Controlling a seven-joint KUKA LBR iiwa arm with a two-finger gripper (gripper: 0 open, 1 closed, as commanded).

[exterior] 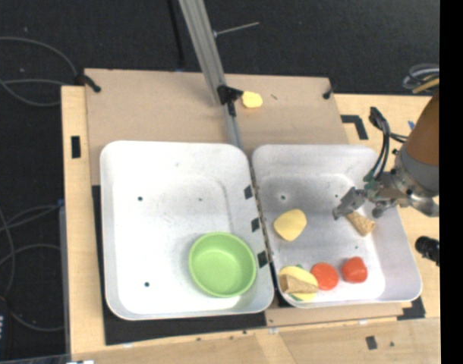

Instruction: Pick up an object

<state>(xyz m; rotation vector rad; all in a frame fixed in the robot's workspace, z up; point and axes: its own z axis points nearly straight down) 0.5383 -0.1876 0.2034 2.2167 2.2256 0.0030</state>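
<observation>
Dark floor with thin cables lies around a wooden bench (171,108) that carries two white bins side by side. At the right edge of the right bin (322,165) the gripper (358,207) hangs low, and its two dark fingers are spread apart. A small tan block (360,223) lies in the bin just under the fingers, not held between them. Near the middle of this bin sits a yellow lump (290,224). Along the bin's front edge are a red ball (325,276) and a red block (354,270) close together, and a yellow and tan piece (299,283) rests in the front left corner. In the left bin (155,180) a green bowl (222,264) stands near the front right corner. A small yellow thing (252,100) lies on the bench behind the bins, beside a grey metal pole (205,44).
</observation>
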